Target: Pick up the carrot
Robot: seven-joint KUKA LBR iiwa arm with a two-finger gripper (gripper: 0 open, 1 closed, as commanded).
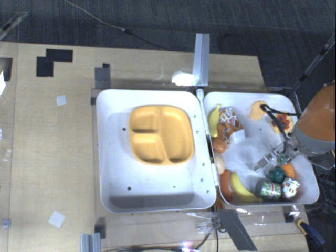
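Orange shows at about 4 o'clock in the right bin [313, 190], where we take the small piece beside a green leafy tuft to be the carrot [287, 170], lying near the bin's right wall. Just to its 10 o'clock we see the end effector [274, 159], a grey metal piece reaching down from the arm [319, 121], whose orange band sits at the view's 3 o'clock edge. We cannot tell whether its fingers are spread or closed, and the carrot looks to lie beside them, not between them.

At the bin's 6 o'clock lie a banana [242, 188], a green can [271, 190] and a small white packet [291, 188], close together. Along the left wall, from 11 o'clock downward, we see a second banana [213, 119], a brown-and-white snack packet [229, 123] and a reddish round fruit [225, 183]. A pale orange item [257, 109] rests at 1 o'clock.

On the pale wooden worktop [47, 156], the left bin [113, 193] holds a yellow divided plate [159, 134] slightly toward 12 o'clock of its centre.
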